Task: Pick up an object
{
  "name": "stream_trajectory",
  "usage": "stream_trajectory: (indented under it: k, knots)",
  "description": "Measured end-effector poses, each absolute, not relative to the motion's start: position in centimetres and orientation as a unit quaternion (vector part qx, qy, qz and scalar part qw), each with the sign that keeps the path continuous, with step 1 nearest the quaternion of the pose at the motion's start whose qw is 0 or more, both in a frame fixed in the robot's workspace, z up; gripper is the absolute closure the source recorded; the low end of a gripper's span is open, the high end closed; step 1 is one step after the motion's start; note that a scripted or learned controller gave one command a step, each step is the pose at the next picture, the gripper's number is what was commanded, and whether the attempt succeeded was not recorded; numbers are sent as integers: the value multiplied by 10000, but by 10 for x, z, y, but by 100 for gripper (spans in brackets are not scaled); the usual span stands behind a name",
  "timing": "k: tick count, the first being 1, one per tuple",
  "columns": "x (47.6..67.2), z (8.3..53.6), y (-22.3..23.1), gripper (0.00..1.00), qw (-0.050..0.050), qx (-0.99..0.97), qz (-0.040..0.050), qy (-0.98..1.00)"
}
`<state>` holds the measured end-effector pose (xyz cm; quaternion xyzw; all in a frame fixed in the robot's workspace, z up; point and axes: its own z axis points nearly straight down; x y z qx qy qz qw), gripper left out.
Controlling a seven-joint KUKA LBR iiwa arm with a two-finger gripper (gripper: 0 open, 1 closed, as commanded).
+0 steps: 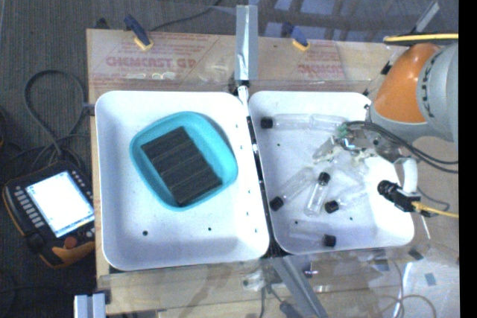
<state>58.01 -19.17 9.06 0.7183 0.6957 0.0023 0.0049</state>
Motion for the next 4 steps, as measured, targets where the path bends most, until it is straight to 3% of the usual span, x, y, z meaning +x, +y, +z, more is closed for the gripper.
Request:
stream_trajectory:
  k: [1, 2, 3, 4]
  knots:
    - [658, 88, -193, 0, -157, 7441, -194, 6677]
    - [580, 90, -169, 0, 45, 7207, 18, 6933]
    - [652, 89, -211, 0, 31, 6188, 12, 7856]
    - [665, 88, -128, 0, -49, 6241, -76, 7813]
